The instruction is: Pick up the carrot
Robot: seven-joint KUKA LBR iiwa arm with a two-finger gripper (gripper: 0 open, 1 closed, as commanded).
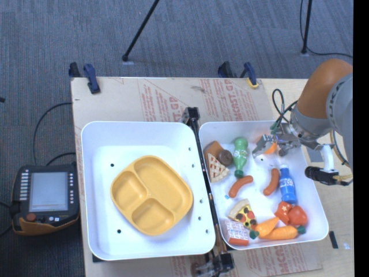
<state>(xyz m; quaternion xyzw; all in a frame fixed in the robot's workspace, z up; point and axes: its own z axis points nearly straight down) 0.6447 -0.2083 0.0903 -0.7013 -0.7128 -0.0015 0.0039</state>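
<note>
pincer (270, 147): over the back of the right bin (318, 198), near the green bottle (240, 153). Something small and orange sits right at the tips; can't tell whether the tips are spread, closed or pinching it.
carrot (282, 232): lies flat at the front edge of the right bin, well apart from the pincer, touching a second orange piece (265, 226) on its left and just under the red pepper (293, 214).
approach: come straight down on the carrot's thick middle, tips spread across its short width, clear of the bin wall.
risk: tight crowding, so the pepper or the neighbouring orange piece may get nudged or grabbed instead.
other: blue bottle (286, 184) and two sausages (240, 186) lie between pincer and carrot; travel above them.
hidden: tips blurred and small; arm cut off at the right.
unclear: which of the two front orange pieces is the intended carrot.
</note>
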